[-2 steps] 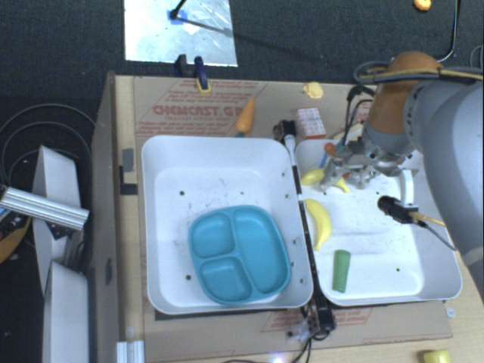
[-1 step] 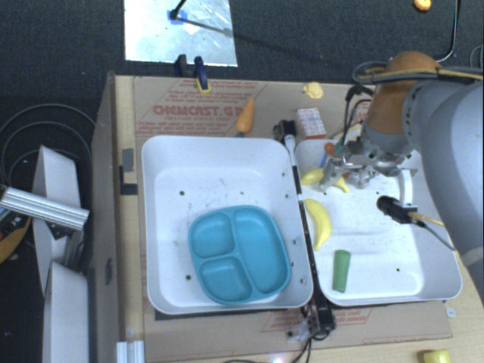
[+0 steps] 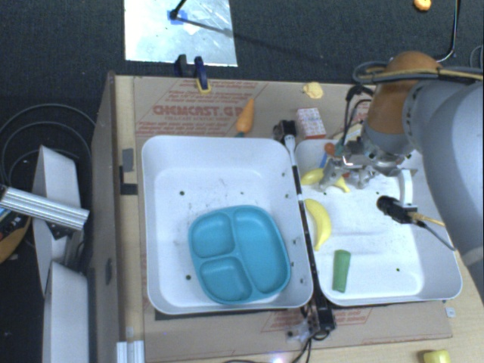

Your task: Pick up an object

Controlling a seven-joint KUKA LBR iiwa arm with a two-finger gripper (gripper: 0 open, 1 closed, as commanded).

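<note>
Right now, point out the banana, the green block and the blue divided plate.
banana point(image 3: 321, 221): camera view, middle of its curved body.
green block point(image 3: 341, 270): camera view, centre of its top face.
blue divided plate point(image 3: 238, 253): camera view, ridge where its compartments meet.

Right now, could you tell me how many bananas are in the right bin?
1: the banana lies by the right bin's left wall. The arm may hide others.

arm cut off at right edge, gripper fingers unclear, yellow object cropped at bottom edge
</note>
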